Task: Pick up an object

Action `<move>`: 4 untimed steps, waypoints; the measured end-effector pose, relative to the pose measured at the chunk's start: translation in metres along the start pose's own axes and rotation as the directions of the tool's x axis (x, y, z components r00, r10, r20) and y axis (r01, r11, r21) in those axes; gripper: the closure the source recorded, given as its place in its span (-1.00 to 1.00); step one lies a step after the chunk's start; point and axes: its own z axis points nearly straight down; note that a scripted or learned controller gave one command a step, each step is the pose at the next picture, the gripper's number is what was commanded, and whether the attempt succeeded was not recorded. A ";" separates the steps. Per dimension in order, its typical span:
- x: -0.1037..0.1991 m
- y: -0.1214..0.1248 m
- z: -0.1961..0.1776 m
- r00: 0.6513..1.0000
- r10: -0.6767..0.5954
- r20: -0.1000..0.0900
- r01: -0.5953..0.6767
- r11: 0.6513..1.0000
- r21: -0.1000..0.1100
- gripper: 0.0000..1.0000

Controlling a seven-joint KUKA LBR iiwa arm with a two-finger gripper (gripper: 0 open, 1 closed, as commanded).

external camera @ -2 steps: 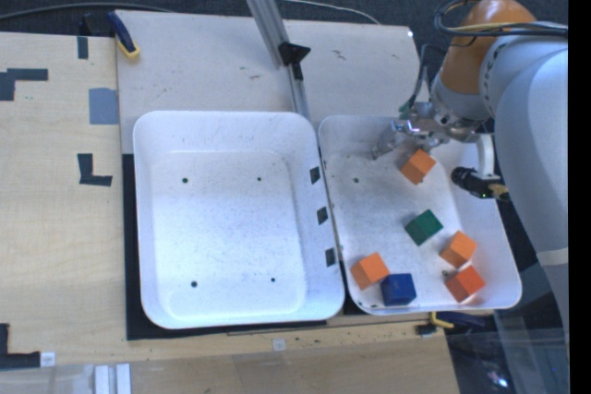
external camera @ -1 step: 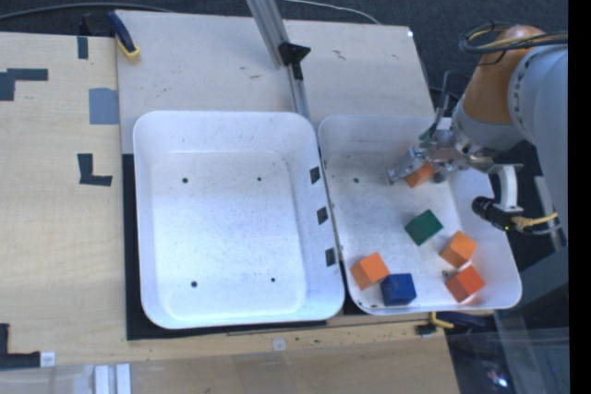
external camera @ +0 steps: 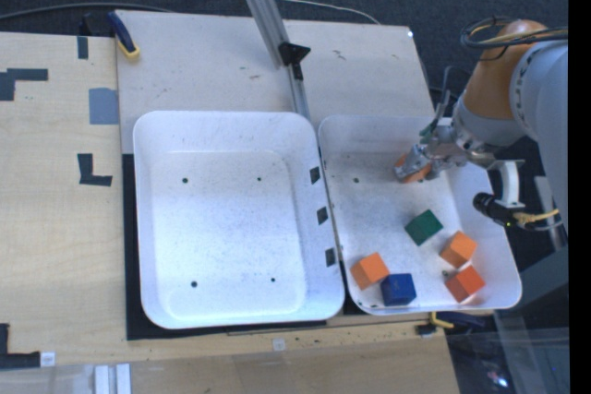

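A: How is the arm (external camera: 522,88) posed?

B: It comes in from 3 o'clock, its grey body bent over the right bin (external camera: 365,198), the orange band sitting above the wrist. The gripper (external camera: 427,157) reaches down toward the floor of that bin, in its upper part.

A: Is it open, closed, holding anything?

B: I cannot tell. The tip is small and cluttered, and a small orange piece (external camera: 409,169) sits right at it, touching or nearly so. Whether that piece is between the gripper's parts or just lying beside them is not clear.

A: Where are the other things to pick?

B: All in the same bin, toward 6 o'clock from the gripper. The green block (external camera: 424,227) is the nearest, a little below the gripper. Further on, at about 5 o'clock, lie 2 orange blocks by the right wall: one (external camera: 458,249) higher, the other (external camera: 464,283) redder and lower, near each other. At about 7 o'clock there is a third orange block (external camera: 370,269), with the blue block (external camera: 398,289) just beside it near the bottom rim.

A: And the left bin (external camera: 157,198)?

B: It stands beside the right one, their rims meeting along the middle.
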 end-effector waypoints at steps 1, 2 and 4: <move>0.080 -0.023 -0.045 1.000 -0.006 -0.005 0.006 1.000 -0.002 1.00; 0.158 -0.056 -0.093 1.000 -0.007 -0.005 0.007 1.000 -0.002 1.00; 0.254 -0.026 -0.094 1.000 -0.008 -0.004 0.008 1.000 0.001 1.00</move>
